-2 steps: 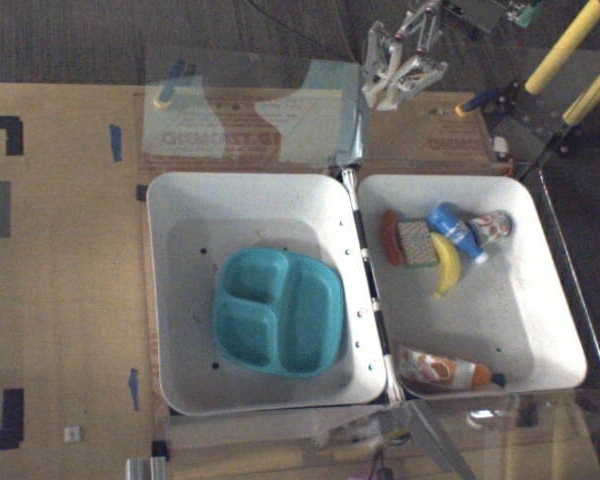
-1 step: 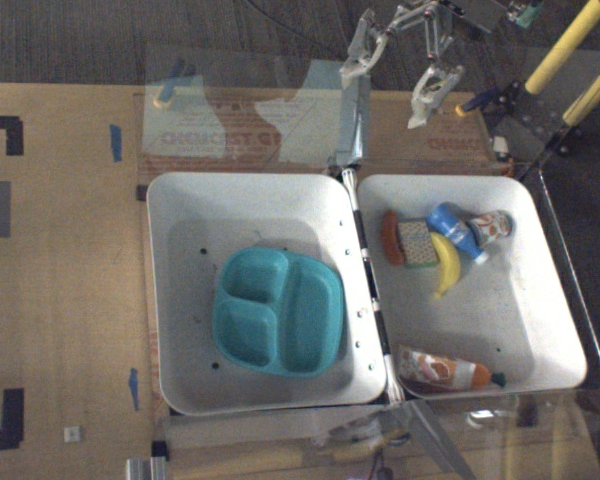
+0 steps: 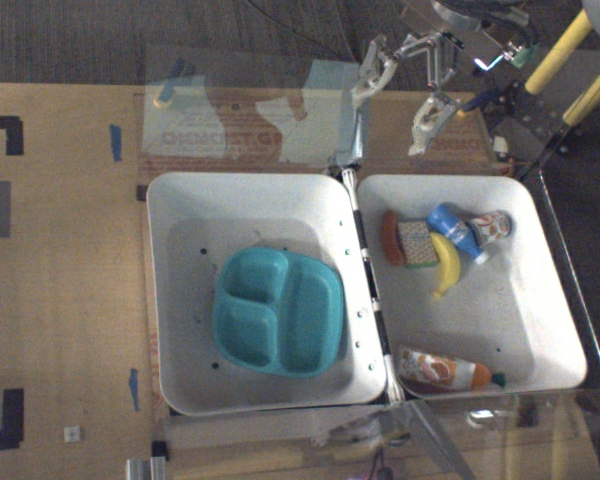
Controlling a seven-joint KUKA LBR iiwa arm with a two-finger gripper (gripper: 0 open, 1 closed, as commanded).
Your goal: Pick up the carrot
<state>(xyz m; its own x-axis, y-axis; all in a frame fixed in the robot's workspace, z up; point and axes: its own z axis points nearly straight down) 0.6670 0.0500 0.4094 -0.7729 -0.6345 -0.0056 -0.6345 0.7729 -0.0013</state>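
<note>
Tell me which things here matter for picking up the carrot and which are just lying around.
For the job:
- orange carrot with a green tip, at the near wall of the right white bin
- two-finger gripper, open, beyond the bins' far edge

Lying about:
- yellow banana
- blue cup
- red-and-white can
- brown-and-tan block
- teal divided plate, in the left white bin
</note>
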